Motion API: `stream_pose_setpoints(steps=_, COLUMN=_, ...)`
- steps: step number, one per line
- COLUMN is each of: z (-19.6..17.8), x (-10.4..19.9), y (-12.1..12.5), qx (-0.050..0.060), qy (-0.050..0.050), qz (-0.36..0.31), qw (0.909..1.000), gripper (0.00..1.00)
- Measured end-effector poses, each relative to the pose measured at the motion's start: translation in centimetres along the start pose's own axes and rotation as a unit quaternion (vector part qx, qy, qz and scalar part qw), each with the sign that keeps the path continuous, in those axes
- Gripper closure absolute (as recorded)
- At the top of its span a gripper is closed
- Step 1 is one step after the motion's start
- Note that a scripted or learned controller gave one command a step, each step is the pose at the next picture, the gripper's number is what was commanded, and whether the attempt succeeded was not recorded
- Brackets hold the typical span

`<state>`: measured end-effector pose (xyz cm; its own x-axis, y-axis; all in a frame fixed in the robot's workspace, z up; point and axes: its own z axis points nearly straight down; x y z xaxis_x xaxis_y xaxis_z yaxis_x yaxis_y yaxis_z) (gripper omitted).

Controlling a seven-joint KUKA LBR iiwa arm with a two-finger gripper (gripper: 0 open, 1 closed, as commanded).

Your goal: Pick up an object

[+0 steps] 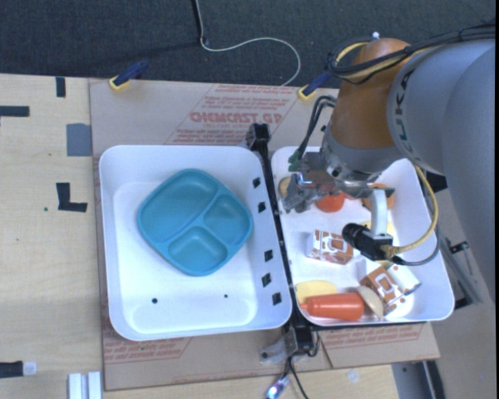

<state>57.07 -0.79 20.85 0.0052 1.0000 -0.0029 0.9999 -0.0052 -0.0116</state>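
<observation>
My gripper reaches down into the right bin near its left wall, at the back. An orange-red thing lies just right of the gripper, partly hidden under the wrist. Further forward lie a brown-and-white patterned packet, a second patterned packet, a yellow piece and a red-orange sausage-shaped thing. Nothing shows between the gripper's tips.
The left bin holds a blue divided plate. A black divider runs between the bins. The grey and orange arm covers the back of the right bin. Cardboard lies under both bins.
</observation>
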Motion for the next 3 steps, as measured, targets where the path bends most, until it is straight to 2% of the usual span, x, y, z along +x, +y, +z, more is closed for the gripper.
stream_pose_setpoints(steps=1, z=-4.9, x=4.1, y=-4.9, qx=-0.004, qy=0.002, qz=-0.005, qw=1.0000, gripper=1.00)
stream_pose_setpoints(steps=2, z=-7.5, x=4.2, y=-9.0, qx=-0.003, qy=0.002, qz=-0.004, qw=1.0000, gripper=1.00)
stream_pose_setpoints(steps=3, z=-18.9, x=10.7, y=-8.8, qx=-0.010, qy=0.003, qz=-0.007, qw=0.9999, gripper=1.00)
